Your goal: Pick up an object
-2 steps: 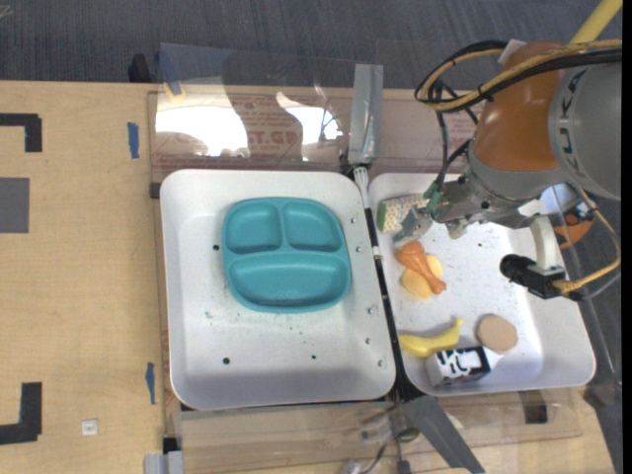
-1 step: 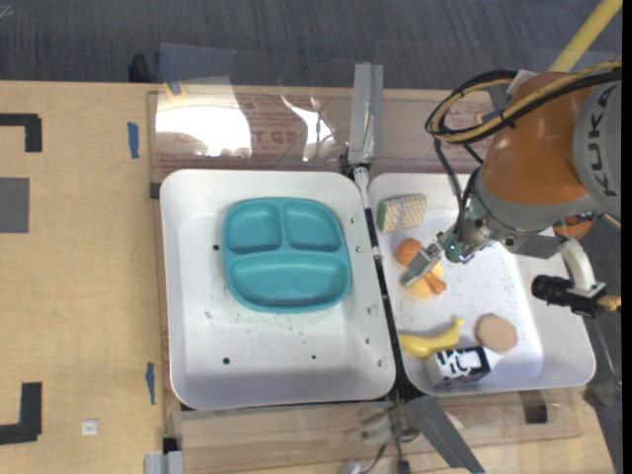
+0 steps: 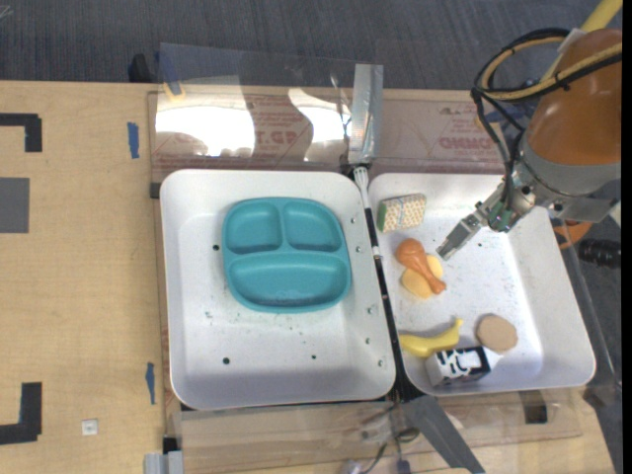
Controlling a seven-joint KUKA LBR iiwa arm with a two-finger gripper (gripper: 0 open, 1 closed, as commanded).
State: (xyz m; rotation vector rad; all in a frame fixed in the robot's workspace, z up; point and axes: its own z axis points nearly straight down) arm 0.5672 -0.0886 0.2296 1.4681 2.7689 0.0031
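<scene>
My claw [image 3: 446, 246] hangs in the right bin [image 3: 553, 294] just beside the orange toy drumstick [image 3: 421, 261]; whether it's spread I cannot tell. The drumstick looks light, stiff, slick plastic, so I'd pinch across its narrow neck, not the rounded end

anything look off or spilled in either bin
Nothing is spilled or broken. The left bin shows scattered dark specks around the teal divided plate, and the black-and-white item leans against the right bin's front wall.
</scene>
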